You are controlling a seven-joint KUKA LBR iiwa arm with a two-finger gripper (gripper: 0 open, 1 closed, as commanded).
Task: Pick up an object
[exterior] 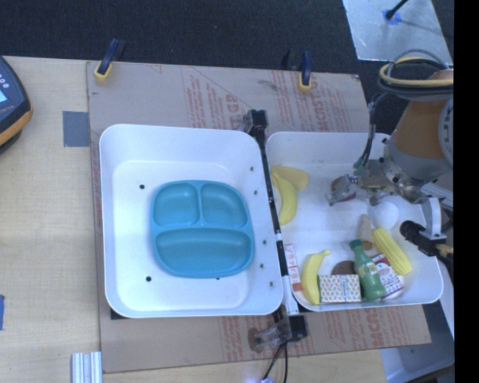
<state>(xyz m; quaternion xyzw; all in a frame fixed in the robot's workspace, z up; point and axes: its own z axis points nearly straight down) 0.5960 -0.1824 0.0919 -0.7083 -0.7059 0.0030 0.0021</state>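
Arm: I see the grey arm [419,134] with its orange band reaching in from the right, over the right bin's upper right part.
Tool: the tool [345,188] sits low over the right bin [319,146], its metal tips pointing left; I cannot tell how far it is open, and I see nothing gripped in it.
Objects to pick: all lie in the right bin. A yellow banana [287,194] rests against the bin's left wall, left of the tool and apart from it. A white ball [385,213] lies just below the wrist.
Lower clutter: a second, smaller banana [311,274], a small printed box [339,288], a green bottle [369,274] and a corn cob [391,250] crowd the lower right corner, touching or nearly touching one another.
In the way: the ball and the corn cob sit close under the arm; the bananas have free floor around them.
Left bin: the left bin [120,214] carries a blue divided plate [202,230] near its middle.
Around: two clamps [305,69] at the cardboard's far edge, and a handheld pendant [1,98] at the counter's left edge, cut off by the frame.
Hard to read: the tool's tips blur into the wrist hardware; something brown behind the box is mostly hidden; the box's print is illegible.
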